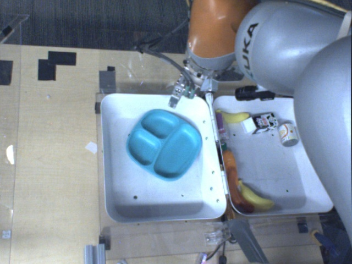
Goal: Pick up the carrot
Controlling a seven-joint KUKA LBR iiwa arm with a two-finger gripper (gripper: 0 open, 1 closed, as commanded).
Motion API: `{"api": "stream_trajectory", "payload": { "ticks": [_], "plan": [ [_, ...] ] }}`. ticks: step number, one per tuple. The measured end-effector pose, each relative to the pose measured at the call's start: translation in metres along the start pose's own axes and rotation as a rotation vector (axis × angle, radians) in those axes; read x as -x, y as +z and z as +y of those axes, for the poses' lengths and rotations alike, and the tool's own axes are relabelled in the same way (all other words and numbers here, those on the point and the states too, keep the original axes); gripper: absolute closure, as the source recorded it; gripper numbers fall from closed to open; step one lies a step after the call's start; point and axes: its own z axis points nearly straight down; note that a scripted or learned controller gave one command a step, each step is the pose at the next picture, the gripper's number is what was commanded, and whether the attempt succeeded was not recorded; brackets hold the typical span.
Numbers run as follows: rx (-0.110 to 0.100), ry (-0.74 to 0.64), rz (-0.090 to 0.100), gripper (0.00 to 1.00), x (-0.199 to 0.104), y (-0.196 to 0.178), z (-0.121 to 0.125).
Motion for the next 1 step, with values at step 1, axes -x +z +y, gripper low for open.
{"api": "stream_trajectory", "payload": {
  "ticks": [1],
  "plan": [
    [0.002,-0.155,-0.001,1.00,-0.0124,0.0051,0.0213]
  ]
}}
